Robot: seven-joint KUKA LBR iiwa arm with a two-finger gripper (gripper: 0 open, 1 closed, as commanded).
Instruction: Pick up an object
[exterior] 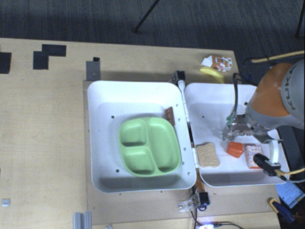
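Claw [232, 131] low in the right bin [209, 99], grip state impossible to tell. Just below it, an orange block [234, 150], flanked by a tan bread slice [208, 155] and a red-and-white packet [252, 155]. In the left bin [102, 128], a green divided plate [149, 145].

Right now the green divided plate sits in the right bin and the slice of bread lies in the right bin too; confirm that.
Not quite. The green divided plate sits in the left bin, not the right one. The camera view shows it there, while the slice of bread does lie in the right bin, as you said.
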